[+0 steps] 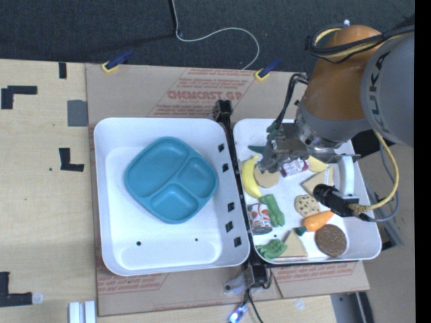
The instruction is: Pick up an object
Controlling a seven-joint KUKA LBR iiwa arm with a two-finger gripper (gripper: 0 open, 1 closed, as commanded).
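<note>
Tool (273, 159) low over banana (250, 179) in right bin (369, 247), finger state can't tell; could snag neighbouring cookie (306, 204) or miss w/ cluttered items so close

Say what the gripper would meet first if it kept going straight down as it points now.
Probably the round tan cookie-like piece beside the yellow banana in the right white bin. The gripper sits right above them, but depth is hard to judge from this slanted view.

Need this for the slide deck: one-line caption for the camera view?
KUKA arm's hand lowered over the toy banana in the right bin; blue divided plate in the left bin.
</note>
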